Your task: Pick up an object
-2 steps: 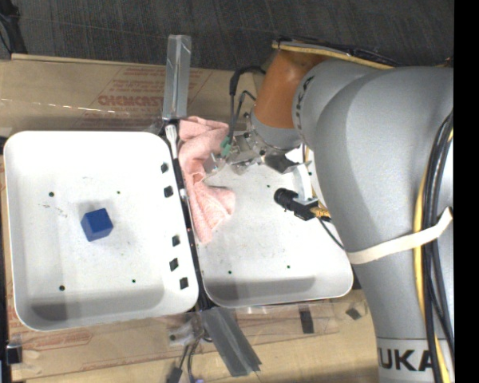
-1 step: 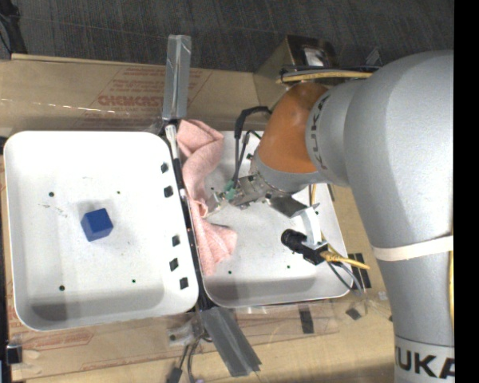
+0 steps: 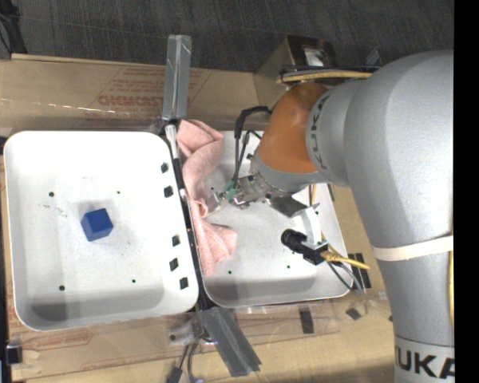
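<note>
1. Two shallow white bins sit side by side in the camera view: the left bin and the right bin, set close so the arm reaching in from the right can work over either.
2. Lying alone near the middle of the left bin's floor is a blue cube, well apart from the arm.
3. Pink cloth lies crumpled along the right bin's left wall, part of it draped up toward the divider.
4. Low over that cloth sits the gripper, its tip at the folds; the cloth looks like the thing being tried for.
5. Whether the jaws are wide, narrow or pinching fabric, I cannot tell: wrist and cables hide them.
</note>
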`<state>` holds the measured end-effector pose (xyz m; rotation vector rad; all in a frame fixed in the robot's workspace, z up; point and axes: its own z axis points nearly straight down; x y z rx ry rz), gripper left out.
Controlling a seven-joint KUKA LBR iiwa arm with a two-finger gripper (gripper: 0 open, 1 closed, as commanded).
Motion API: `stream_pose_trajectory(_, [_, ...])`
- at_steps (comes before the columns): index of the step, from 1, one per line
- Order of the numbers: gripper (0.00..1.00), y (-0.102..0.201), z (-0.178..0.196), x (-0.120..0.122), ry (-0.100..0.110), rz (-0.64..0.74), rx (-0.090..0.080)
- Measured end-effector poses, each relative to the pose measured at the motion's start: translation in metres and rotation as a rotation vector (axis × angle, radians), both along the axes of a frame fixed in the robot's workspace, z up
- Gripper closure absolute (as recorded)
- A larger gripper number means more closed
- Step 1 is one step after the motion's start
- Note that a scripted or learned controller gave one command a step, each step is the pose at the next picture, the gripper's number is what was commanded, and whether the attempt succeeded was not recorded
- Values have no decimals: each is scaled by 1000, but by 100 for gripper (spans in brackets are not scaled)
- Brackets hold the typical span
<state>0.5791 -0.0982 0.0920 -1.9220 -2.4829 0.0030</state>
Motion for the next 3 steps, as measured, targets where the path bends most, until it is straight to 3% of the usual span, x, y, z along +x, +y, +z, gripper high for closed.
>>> stream_pose_trajectory(1, [0, -6, 1, 76, -4, 307, 0])
stream_pose_trajectory(2, [0, -14, 0, 4, 0, 330, 1])
stream_pose_trajectory(3, [0, -8, 3, -41, 0, 389, 1])
